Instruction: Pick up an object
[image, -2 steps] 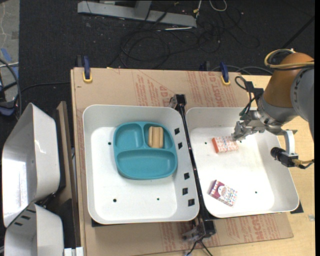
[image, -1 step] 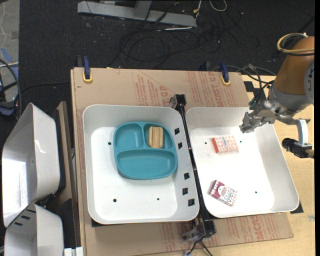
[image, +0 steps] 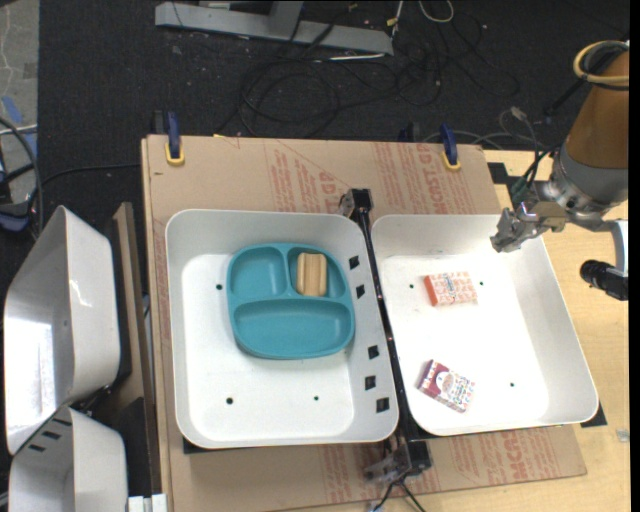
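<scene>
In the right bin (image: 560, 330) lie two small packets. An orange and white one (image: 450, 289) rests near the bin's middle, and a red and white one (image: 446, 386) lies toward the front. My gripper (image: 512, 231) hangs over the bin's back right corner, up and to the right of the orange packet, with nothing seen between its fingers. The left bin (image: 200, 340) holds a teal divided plate (image: 290, 303) with a tan wooden block (image: 312, 274) in its upper right compartment.
Both bins sit side by side on a cardboard sheet (image: 300, 170) clamped at the back edge. White tubs (image: 55, 320) stand off the bench on the left. Cables lie on the dark floor behind.
</scene>
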